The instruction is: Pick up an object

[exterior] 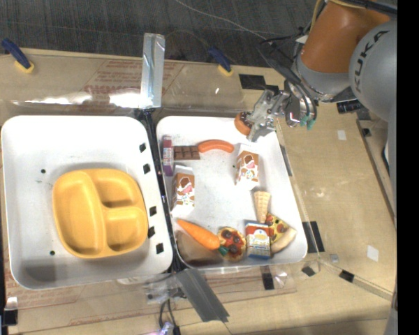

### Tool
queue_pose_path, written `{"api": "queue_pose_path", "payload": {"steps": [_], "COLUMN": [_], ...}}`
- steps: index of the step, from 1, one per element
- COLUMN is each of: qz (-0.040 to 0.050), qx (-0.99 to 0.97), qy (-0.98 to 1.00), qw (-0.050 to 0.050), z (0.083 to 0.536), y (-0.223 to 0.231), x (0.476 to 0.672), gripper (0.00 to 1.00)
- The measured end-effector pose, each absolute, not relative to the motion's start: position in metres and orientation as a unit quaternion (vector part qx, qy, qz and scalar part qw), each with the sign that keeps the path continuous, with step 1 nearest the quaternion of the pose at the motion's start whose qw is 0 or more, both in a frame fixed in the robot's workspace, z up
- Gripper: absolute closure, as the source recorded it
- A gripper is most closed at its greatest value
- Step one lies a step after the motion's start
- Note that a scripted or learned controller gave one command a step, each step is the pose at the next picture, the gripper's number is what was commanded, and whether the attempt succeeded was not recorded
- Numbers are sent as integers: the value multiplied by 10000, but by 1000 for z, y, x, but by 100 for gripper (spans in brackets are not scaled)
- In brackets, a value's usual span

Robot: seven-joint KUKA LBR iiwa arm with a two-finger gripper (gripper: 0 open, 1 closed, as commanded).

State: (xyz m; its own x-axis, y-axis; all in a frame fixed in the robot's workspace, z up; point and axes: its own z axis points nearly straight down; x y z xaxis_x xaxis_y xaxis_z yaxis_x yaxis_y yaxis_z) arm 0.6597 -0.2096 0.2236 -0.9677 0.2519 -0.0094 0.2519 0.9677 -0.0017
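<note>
From my console: a yellow tray (98, 211) fills the left bin (14, 138). In the right bin's (213, 187) far right corner, my end effector (262, 122) hovers beside a small orange toy (243, 123), probably light, stiff plastic, best pinched across its middle. I cannot tell its finger state.

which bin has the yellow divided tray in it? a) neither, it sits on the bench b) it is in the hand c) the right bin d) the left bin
d: the yellow divided tray lies flat inside the left bin, while the right bin holds the toy food, such as the carrot and the sausage.
</note>
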Motion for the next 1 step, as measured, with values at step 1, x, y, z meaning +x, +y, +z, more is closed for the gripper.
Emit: {"api": "queue_pose_path", "payload": {"steps": [1], "qz": [-22], "qx": [1248], "qy": [9922], "qw": [67], "z": [235], "y": [-209], "x": [661], "gripper": [100]}}
